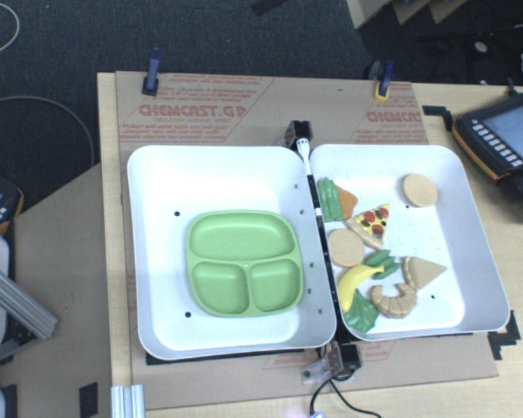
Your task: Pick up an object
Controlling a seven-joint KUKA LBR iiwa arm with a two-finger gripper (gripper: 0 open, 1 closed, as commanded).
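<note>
The right bin (453,177) holds several toy foods. A round tan cookie (419,190) lies at its back right. A pizza slice (371,223) sits near the middle, with a green leafy piece (329,200) and an orange wedge (347,201) to its left. A tan disc (345,248) lies below them. Toward the front are a yellow banana (356,281), a green piece (380,260), a tan wedge (423,272) and a croissant (394,300).
The left bin (157,190) holds a green divided plate (243,263) with three compartments. A black tablet-like device (501,138) sits at the bench's right edge. Blue (152,72) and yellow (383,80) clamps grip the bench's back edge.
</note>
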